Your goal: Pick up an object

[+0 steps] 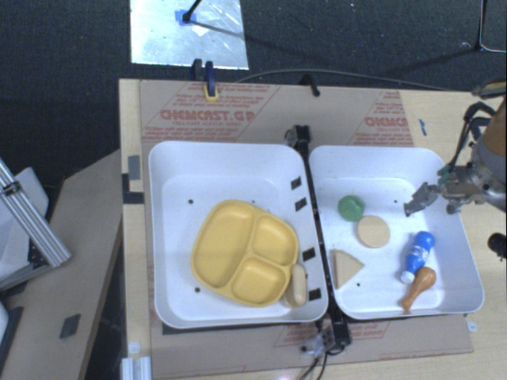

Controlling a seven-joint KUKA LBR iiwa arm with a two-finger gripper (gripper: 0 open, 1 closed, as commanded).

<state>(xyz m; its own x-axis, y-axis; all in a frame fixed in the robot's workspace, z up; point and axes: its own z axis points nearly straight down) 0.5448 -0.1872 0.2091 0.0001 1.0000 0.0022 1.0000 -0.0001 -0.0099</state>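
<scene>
My gripper hangs over the upper right part of the right bin, reaching in from the right edge. Whether it is open or closed I cannot tell; it is small and dim here, and nothing seems to sit in it. The nearest thing is the blue and white bottle, just below it toward the camera, its long axis running steeply, cap low and slightly left. The tan disc lies lower left of the gripper, the green ball further left.
</scene>
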